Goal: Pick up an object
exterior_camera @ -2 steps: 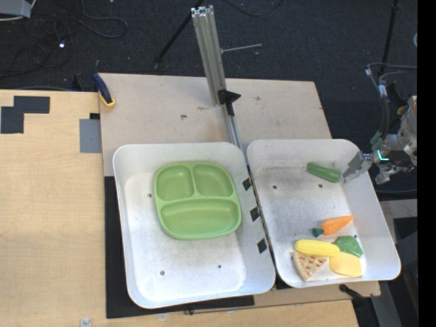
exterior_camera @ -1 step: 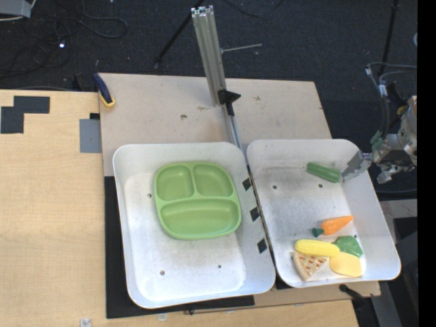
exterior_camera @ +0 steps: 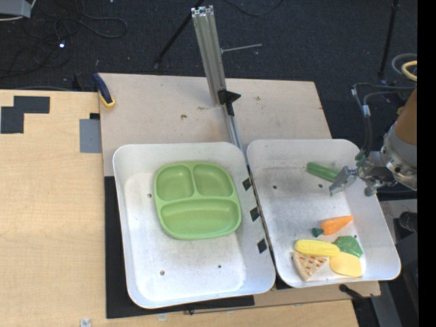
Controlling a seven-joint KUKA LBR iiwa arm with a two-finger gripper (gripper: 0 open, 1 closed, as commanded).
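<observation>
the left bin (exterior_camera: 136,264) holds a green divided plate (exterior_camera: 197,200), lying flat near its middle; it is wide, stiff and shallow, and i judge it an awkward thing for two fingers unless taken by the rim.

the right bin (exterior_camera: 286,203) has the likelier picks. a green cylinder-like piece (exterior_camera: 323,172) lies on its side toward the far right corner of the bin. nearer the front lie a small carrot (exterior_camera: 336,225), a yellow corn cob (exterior_camera: 316,248), a wedge-shaped slice (exterior_camera: 306,267), a dark green leafy piece (exterior_camera: 350,243) and a yellow lump (exterior_camera: 346,266), the last four crowded and touching one another. they look like toy food: probably light, hard and smooth, so apt to slip or roll; the carrot lies a little apart and could be pinched across its narrow middle.

the gripper (exterior_camera: 342,180) hangs at the right end of the green cylinder, its tip right against it. whether it is open or closed, or has hold of the piece, i cannot tell.
</observation>
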